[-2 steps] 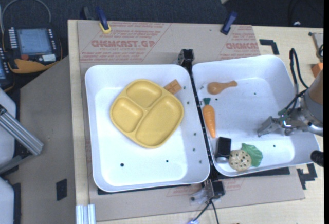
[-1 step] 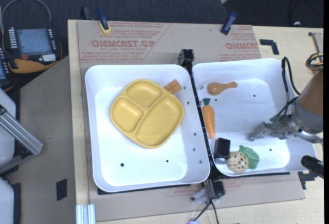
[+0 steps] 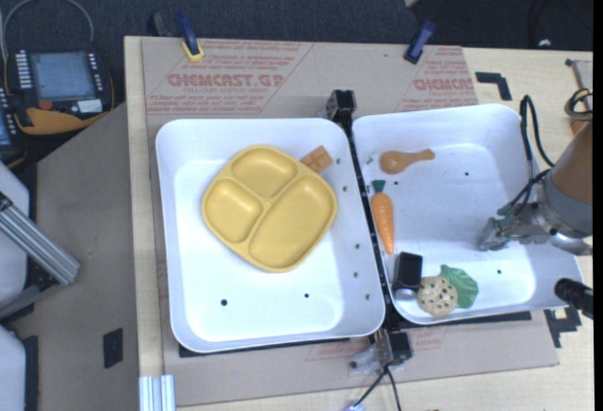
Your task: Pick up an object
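Gripper (image 3: 499, 235) low at the right bin's (image 3: 471, 131) right side, grasp state unreadable.
Carrot (image 3: 382, 221) lay against that bin's left wall, apart from it; board (image 3: 283, 70) beneath read "CHEMCAST GP" (printed twice, the right one partly covered).

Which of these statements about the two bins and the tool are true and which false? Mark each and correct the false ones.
1. The yellow divided plate lies in the left bin. True.
2. The carrot lies on the yellow divided plate. False: it lies in the right bin, by the wall between the bins.
3. The tool is over the right bin. True.
4. The cookie is between the tool's fingers. False: it lies on the bin floor, apart from the tool.
5. The wooden spoon lies in the right bin. True.
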Available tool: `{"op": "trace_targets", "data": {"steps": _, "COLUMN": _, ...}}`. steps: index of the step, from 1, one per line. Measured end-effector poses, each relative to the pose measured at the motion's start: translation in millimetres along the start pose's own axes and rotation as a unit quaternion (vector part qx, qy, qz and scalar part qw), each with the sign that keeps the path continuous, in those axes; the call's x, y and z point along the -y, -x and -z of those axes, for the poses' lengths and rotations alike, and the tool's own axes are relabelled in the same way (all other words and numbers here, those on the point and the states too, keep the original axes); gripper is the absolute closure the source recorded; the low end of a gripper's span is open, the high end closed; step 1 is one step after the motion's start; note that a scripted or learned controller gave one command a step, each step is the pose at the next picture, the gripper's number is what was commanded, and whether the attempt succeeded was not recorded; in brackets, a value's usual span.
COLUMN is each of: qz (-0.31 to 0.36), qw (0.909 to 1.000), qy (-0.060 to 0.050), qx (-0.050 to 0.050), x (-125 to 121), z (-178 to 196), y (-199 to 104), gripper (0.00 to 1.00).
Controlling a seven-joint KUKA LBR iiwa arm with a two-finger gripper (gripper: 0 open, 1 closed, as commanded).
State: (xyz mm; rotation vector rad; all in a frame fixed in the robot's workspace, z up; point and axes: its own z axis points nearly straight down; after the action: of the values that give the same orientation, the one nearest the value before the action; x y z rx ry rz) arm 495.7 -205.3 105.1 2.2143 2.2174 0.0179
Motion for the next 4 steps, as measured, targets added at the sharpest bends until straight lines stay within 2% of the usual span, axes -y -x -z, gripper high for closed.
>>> {"op": "trace_targets", "data": {"steps": 2, "qz": 0.0, "qw": 1.0, "qy": -0.006, "qx": 0.002, "x": 6, "z": 85, "y": -1, "gripper": 1.0}}
{"op": "trace_targets", "data": {"steps": 3, "qz": 0.0, "qw": 1.0, "qy": -0.003, "qx": 0.003, "x": 5, "z": 130, "y": 5, "gripper": 1.0}}
{"op": "trace_targets", "data": {"steps": 4, "qz": 0.0, "qw": 1.0, "qy": -0.003, "qx": 0.003, "x": -7, "z": 182, "y": 7, "gripper": 1.0}}
